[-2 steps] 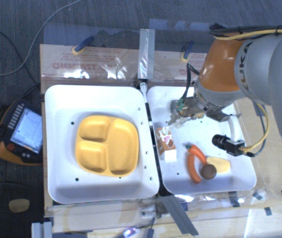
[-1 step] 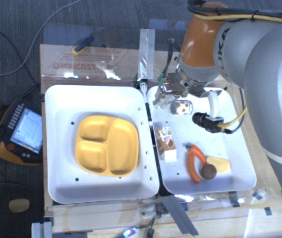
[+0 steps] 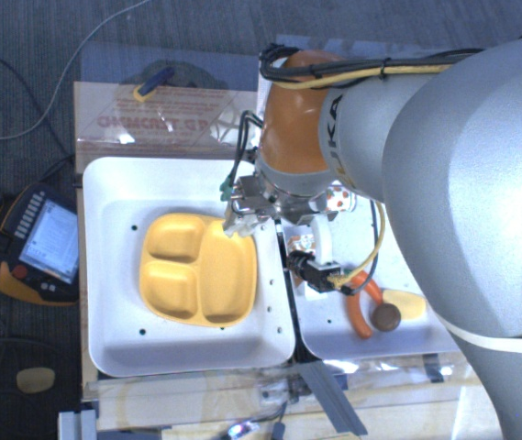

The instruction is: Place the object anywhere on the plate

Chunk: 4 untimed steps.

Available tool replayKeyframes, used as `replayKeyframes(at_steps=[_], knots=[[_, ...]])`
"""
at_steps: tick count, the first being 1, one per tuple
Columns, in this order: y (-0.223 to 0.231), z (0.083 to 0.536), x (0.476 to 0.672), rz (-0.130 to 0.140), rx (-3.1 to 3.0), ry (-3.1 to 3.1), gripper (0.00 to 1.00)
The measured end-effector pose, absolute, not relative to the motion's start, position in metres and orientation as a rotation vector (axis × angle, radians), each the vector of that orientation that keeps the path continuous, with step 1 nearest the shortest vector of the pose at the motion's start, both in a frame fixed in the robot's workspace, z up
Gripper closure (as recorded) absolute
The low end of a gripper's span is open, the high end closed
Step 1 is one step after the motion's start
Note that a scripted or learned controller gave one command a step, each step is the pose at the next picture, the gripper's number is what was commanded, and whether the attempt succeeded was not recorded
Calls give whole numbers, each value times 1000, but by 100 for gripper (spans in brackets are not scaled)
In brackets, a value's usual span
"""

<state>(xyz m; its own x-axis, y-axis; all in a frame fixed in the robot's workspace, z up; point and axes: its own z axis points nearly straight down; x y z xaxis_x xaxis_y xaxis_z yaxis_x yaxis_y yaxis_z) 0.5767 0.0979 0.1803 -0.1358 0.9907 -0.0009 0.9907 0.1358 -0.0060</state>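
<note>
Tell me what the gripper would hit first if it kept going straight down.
Probably the right rim of the yellow three-compartment plastic plate; the gripper hangs roughly above it, though depth is unclear.

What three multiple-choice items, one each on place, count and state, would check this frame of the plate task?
1. Where does the yellow plate lie?
A. In the left bin
B. In the right bin
C. On the carpet

2. How many compartments does the plate have?
A. One
B. Three
C. Five

3. How does the plate look right now?
A. Stacked with toys
B. Turned upside down
C. Bare, with no object lying on it

Key: 1 A, since the plate rests on the floor of the left bin. 2 B, since two small wells sit on its left and one long well on its right. 3 C, since its wells show plain yellow, while the orange carrot-like toy and the brown round piece lie in the right bin; the gripper sits over the plate's upper right edge.
</note>
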Motion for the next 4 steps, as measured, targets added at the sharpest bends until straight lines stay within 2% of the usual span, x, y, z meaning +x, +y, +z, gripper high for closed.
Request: replayKeyframes(at_steps=[1, 2, 3, 4], knots=[[151, 167, 531, 9, -1806, -2565, 100], [71, 181, 500, 8, -1683, -2649, 100], [111, 235, 546, 2, -1477, -2770, 100], [180, 194, 521, 8, -1431, -2792, 100]])
